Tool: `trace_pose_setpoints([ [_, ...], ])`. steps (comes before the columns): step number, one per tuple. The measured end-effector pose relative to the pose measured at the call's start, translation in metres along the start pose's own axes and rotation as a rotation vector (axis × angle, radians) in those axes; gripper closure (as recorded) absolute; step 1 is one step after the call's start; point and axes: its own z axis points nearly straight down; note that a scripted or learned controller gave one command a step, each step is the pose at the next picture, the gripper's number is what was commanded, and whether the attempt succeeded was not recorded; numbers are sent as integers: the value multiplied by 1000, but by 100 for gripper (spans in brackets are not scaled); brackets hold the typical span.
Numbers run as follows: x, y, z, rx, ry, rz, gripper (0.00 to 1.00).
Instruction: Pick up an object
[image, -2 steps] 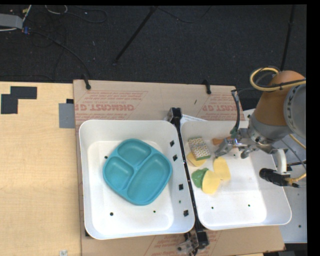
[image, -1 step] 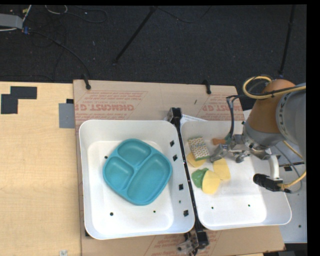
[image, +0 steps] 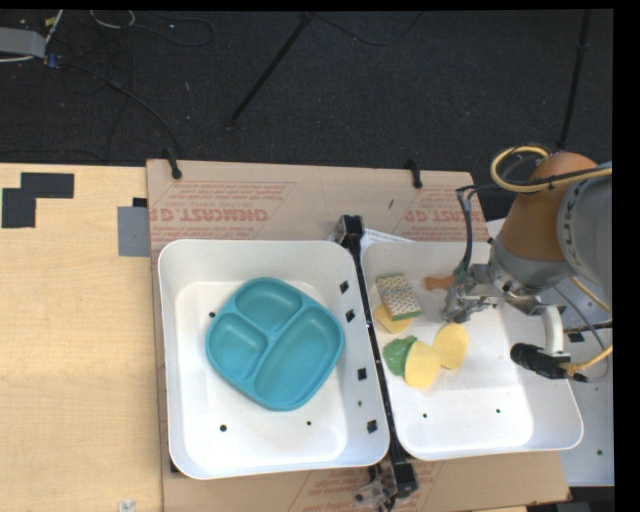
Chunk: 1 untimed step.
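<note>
Right of frame centre: my fingers (image: 460, 308), grip unreadable, above yellow piece (image: 451, 345); descend squarely, avoiding green piece (image: 398, 353).

A teal plate (image: 275, 342) lies in a white bin (image: 190, 300); beside it, yellow pieces (image: 437, 356) and a green piece (image: 399, 352).

Two bins sit side by side on the bench. The left bin (image: 190, 300) holds a divided plate (image: 274, 341), roughly at its middle. In the right bin (image: 520, 420), a sponge (image: 397, 295) lies near the left wall. In front of it a cluster of small food-shaped pieces (image: 425, 358) lies close together. The gripper (image: 462, 305) hangs just right of the sponge, above the cluster's right end.
</note>
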Motion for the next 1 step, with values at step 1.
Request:
trace_pose_setpoints([
  [1,5,2,-62,-6,-1,-4,100],
])
